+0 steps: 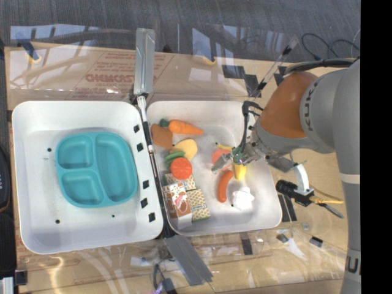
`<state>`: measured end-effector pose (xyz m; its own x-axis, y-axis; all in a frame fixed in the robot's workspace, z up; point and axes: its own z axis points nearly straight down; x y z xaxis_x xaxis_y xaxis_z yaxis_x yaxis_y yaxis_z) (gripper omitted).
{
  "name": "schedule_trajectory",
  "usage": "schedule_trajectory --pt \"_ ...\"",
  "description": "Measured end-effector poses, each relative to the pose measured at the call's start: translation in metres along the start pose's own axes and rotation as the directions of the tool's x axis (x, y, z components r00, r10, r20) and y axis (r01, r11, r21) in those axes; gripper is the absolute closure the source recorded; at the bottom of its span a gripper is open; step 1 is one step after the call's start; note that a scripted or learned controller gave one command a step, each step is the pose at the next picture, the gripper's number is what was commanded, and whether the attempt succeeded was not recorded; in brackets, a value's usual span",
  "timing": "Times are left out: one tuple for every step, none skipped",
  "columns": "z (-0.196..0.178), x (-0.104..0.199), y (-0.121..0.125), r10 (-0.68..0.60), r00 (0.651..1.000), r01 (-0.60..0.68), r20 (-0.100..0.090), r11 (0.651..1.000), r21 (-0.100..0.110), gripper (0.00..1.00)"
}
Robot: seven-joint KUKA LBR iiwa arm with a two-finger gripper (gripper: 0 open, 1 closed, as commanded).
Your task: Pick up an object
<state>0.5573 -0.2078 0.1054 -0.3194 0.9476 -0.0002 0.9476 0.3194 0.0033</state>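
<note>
Gripper [239, 159] is low in the right bin [266, 208], right-of-centre, over a tight knot of toy food. Too small and cluttered at the tip to say if it's open, shut or on anything, so cannot tell.

Likely pick candidates: yellow piece [239, 171] just under the tip, small red-orange piece [218, 156] just left of it, orange sausage-shaped piece [225, 185] below, white lump [242, 197] touching that.

Risks:
- These pieces sit touching or nearly so. A close could land on two at once, or nudge one and pinch nothing.
- Rounded, smooth-looking shapes could squirt out sideways under a pinch.
- An off-centre grab on the long sausage shape would let it swing and drop on lift.

Room:
- Right wall of the bin is near the wrist, so little sideways margin there.
- Open floor toward the bin's top right.
- Left half is crowded: carrot [184, 127], tomato [180, 168], printed boxes [185, 202].
- Straight up looks clear. Left bin holds a teal divided tray [95, 168], well apart.
</note>
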Motion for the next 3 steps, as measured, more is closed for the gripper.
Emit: schedule_trajectory --pt "-0.155 0.052 0.07 0.076 0.997 -0.076 0.001 0.997 -0.002 1.0" --pt "-0.134 0.109 0.071 0.119 0.993 -0.119 -0.001 0.993 0.008 1.0" --pt "-0.102 0.105 0.04 0.104 0.995 -0.104 -0.001 0.995 0.008 1.0"
